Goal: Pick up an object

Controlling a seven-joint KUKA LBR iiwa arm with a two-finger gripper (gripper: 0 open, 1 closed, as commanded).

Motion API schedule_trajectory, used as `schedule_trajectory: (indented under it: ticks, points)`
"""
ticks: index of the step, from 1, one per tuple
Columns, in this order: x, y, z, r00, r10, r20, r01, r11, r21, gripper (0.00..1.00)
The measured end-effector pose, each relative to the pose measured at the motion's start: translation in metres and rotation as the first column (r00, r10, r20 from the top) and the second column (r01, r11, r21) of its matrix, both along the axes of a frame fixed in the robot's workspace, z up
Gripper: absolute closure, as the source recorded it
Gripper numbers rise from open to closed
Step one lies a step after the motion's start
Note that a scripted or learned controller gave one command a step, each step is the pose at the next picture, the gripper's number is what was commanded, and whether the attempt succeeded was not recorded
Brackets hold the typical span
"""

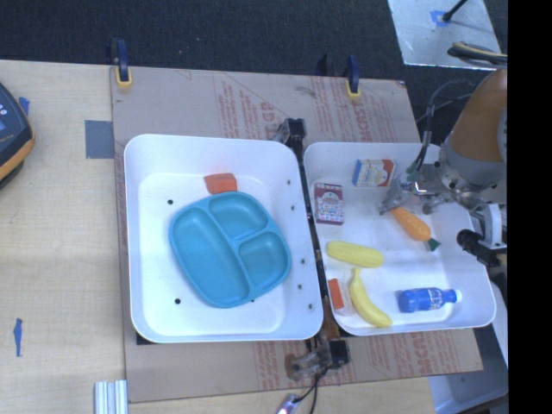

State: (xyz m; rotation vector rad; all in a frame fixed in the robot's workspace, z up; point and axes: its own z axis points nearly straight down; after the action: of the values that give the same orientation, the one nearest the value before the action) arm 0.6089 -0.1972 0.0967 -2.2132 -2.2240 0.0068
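My gripper (pixel 417 198) hangs over the back right part of the right bin (pixel 483 317), fingers spread open with nothing between them. Just in front of it lies an orange carrot (pixel 412 223) with a green tip. The same bin holds a white and blue carton (pixel 373 172), a small pink box (pixel 329 203), a yellow oblong piece (pixel 354 254), a banana (pixel 366 300), a blue bottle (pixel 426 299) and a small orange piece (pixel 335 293) at its left wall.
The left bin (pixel 138 231) holds a blue divided plate (pixel 228 248) and an orange block (pixel 221 182) behind it. The grey arm (pixel 474 136) fills the bench's right side. A black and yellow device (pixel 10 136) sits at the far left.
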Motion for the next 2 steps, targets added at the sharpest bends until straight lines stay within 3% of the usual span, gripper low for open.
schedule_trajectory:
  ticks: [1, 2]
  points:
    - [-0.018, -0.015, -0.005, 1.000, 0.000, 0.000, 0.000, 1.000, 0.000, 0.00]
    - [-0.021, 0.004, -0.005, 1.000, 0.001, 0.000, -0.001, 1.000, 0.001, 0.00]
